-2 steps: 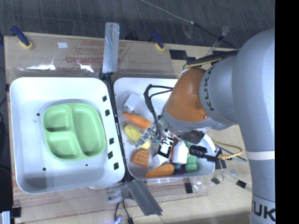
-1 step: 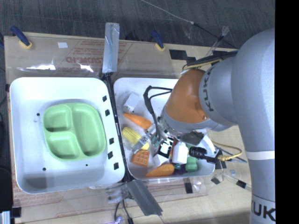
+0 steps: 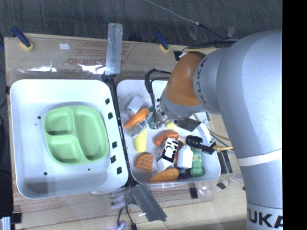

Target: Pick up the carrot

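Carrot is lying in the right bin, toward its upper left part, tilted with its thicker end pointing up and right. I am seeing the pincer sitting just to the right of it, close to that end, under the arm's orange band; the grey arm is covering most of the wrist, so I cannot tell how the pincer is set, and I cannot tell whether it is touching the carrot.

Below the carrot, a pale yellow piece is resting upright near the bin's left wall, and a brown waffle-like piece is lying below that. A second long orange piece is lying along the bin's lower edge. An orange-red sausage-shaped item is sitting near the middle, beside a black-and-white carton and a small white bottle, with a green item just right of that.

In the left bin, a green divided plate is sitting roughly centred. Both bins are resting on the tabletop.
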Controlling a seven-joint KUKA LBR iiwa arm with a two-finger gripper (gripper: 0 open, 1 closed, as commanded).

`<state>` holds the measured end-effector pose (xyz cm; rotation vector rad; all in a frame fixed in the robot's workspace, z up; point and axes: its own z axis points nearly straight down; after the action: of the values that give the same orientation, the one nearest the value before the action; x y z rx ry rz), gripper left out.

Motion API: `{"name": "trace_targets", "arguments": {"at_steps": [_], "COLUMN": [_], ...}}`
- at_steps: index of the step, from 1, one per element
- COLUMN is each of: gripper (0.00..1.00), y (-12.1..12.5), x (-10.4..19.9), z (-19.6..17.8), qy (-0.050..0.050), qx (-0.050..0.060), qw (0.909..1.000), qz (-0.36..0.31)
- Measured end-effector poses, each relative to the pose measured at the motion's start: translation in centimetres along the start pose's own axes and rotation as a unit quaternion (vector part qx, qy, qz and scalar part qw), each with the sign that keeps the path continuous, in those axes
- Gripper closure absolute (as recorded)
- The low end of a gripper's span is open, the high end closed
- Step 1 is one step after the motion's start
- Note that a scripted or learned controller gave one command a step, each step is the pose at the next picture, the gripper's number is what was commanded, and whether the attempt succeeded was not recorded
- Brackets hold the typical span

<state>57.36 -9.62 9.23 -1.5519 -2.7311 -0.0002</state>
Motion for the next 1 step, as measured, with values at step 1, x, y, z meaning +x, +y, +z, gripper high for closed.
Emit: {"name": "trace_targets", "arguments": {"at_steps": [1], "gripper": [1.0], "y": [0.09], "x": [0.07], "z": [-1.0], "qy": [0.0], "qx": [0.0], "qw": [1.0], "qz": [-0.005]}}
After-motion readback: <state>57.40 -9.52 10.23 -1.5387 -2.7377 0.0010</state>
